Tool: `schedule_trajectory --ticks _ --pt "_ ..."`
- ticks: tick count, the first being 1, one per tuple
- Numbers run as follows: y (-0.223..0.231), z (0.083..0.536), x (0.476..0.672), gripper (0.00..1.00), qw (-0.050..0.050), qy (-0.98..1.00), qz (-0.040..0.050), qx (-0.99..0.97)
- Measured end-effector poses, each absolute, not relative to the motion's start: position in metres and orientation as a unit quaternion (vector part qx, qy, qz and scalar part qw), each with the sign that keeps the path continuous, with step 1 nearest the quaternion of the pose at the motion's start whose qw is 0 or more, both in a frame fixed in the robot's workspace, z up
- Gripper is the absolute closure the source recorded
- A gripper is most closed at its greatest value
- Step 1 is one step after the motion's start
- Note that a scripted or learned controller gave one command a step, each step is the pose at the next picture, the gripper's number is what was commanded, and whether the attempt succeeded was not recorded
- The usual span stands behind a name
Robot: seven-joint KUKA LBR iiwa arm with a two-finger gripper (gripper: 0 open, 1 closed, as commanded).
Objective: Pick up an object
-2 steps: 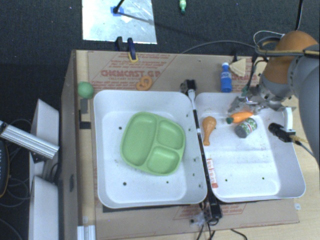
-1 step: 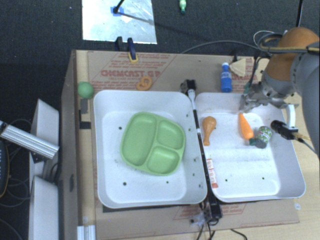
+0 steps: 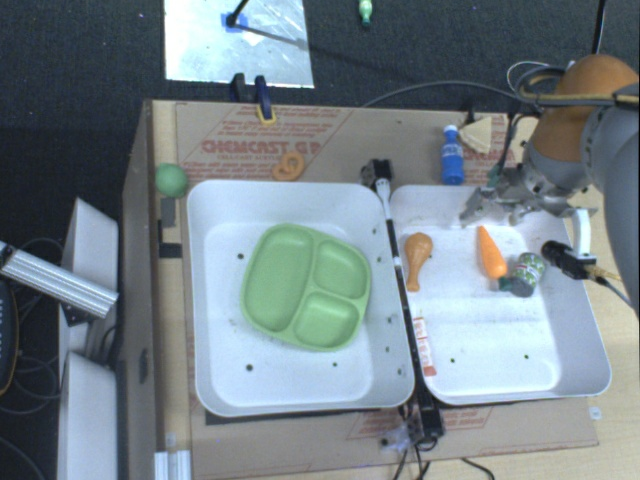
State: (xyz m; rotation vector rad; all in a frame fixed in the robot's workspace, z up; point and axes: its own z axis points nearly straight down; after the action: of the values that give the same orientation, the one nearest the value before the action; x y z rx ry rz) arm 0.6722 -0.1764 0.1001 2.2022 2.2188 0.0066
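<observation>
The right bin (image 3: 500, 368) holds an orange carrot (image 3: 491, 253) near its far right, a tan drumstick-shaped toy (image 3: 416, 255) by its left wall, and a small green-grey lump (image 3: 525, 271) touching the carrot's lower end. My gripper (image 3: 494, 209) hangs over the bin's far edge, just above the carrot's top end. Its fingers are spread open with nothing between them. A green divided plate (image 3: 305, 286) lies in the middle of the left bin (image 3: 230, 378).
Behind the bins on the cardboard stand a blue bottle (image 3: 452, 155), a pale wedge (image 3: 484, 133), an orange ring (image 3: 289, 165) and a green ball (image 3: 170, 179). A red-and-white label (image 3: 421, 343) lies on the ridge between the bins.
</observation>
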Motion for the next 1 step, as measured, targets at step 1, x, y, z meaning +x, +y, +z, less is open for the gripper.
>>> schedule_trajectory --ticks 1 --pt "-0.1928 0.085 0.669 0.0 0.002 0.708 0.0003 0.706"
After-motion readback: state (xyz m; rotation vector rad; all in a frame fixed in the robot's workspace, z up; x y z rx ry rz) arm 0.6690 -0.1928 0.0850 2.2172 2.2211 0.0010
